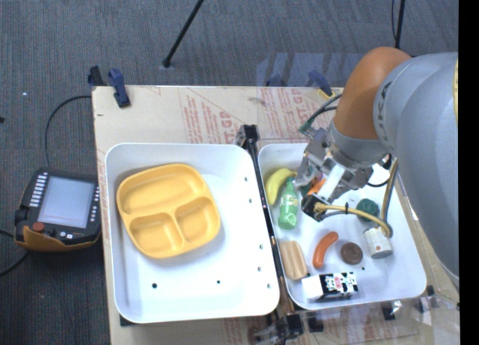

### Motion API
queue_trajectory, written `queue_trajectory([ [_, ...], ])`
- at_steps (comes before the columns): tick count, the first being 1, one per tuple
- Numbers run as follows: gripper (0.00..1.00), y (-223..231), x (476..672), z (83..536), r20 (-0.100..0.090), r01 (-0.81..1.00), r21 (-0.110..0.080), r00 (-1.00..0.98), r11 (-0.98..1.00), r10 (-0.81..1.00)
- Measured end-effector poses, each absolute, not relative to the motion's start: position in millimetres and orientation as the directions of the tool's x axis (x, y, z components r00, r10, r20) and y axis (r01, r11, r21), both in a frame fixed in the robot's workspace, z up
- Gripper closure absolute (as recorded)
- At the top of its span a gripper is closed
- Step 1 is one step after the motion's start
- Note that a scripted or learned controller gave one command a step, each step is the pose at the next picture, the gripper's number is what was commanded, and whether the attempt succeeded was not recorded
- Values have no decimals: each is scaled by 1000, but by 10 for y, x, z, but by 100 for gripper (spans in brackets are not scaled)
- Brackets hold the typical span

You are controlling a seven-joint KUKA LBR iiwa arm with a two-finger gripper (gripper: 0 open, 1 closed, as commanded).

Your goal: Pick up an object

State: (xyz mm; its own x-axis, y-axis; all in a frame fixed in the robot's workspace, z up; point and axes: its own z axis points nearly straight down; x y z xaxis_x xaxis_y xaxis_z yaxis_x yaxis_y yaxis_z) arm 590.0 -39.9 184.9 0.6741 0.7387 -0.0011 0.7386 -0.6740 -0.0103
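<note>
The right bin (408, 265) holds several small items: a yellow banana (275, 182), a green bottle (288, 210), a red sausage (325, 248), a brown disc (352, 253), a white cup (378, 243), a dark green piece (367, 207), a tan bread-like block (293, 259) and a black-and-white carton (331, 285). My gripper (313, 191) hangs low over the bin's upper left part, just right of the banana and the bottle. A small orange bit (319, 185) sits at the gripper; whether it is held is unclear.
The left bin (120, 276) holds a yellow divided plate (168, 209). A teach pendant (58, 210) lies on the floor to the left of the bench. Blue clamps (117, 85) grip the bench's far edge. A yellow cable (352, 206) loops beneath the wrist.
</note>
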Motion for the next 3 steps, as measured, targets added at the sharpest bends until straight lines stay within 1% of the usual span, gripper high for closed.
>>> queue_trajectory([
  [1, 100, -1200, 5541, 867, -5, 486, -5, 874, -874, 486],
  [2, 100, 197, 5666, 1864, -1, 427, -8, 904, -904, 427],
  [3, 100, 156, 5793, 1826, -10, 370, -6, 929, -929, 370],
])
